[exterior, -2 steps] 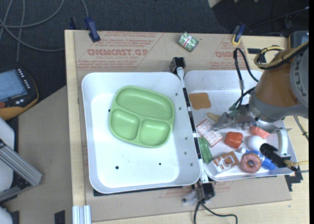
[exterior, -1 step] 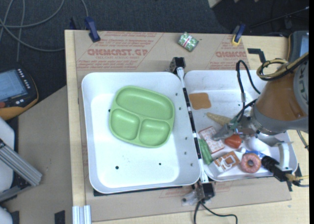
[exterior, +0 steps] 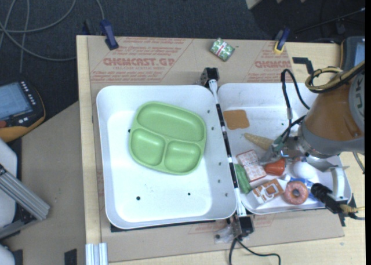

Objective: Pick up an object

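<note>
Hovering low beside the small red rounded toy (exterior: 275, 168), the gripper (exterior: 280, 149) should centre squarely over it before closing, though its grip state can't be told.

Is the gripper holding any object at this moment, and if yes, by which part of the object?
It cannot be told. The gripper sits low in the right bin, close above the red toy, but no object shows between its fingers.

1. The arm (exterior: 339, 122) has a broad orange band above a grey wrist section.
2. Black cables (exterior: 290, 98) loop along its left side; a yellowish hose (exterior: 324, 75) curls near the top.
3. The gripper (exterior: 278, 152) is dark metal with small fittings, details blurred.
</note>
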You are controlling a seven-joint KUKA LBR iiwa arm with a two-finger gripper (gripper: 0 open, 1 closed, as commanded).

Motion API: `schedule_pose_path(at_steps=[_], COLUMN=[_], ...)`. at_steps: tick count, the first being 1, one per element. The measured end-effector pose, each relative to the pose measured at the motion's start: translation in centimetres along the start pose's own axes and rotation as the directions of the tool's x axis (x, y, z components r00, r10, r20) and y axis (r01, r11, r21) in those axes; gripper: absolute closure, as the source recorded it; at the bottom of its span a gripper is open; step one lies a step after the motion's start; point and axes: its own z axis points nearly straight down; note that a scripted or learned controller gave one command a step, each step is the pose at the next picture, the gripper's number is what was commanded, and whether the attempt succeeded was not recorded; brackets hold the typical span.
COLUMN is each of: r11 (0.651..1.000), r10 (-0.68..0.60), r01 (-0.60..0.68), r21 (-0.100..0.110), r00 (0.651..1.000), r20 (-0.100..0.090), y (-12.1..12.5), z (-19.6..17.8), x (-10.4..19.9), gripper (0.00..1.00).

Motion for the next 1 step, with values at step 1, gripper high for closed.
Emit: schedule_pose_path(at_steps=[1], r11=[1.000], r10=[-0.003], r01=[0.003], r21=[0.014], r00=[1.000], r20=[-0.005], y=[1.17], z=[-8.67], x=[7.48], gripper=[1.00])
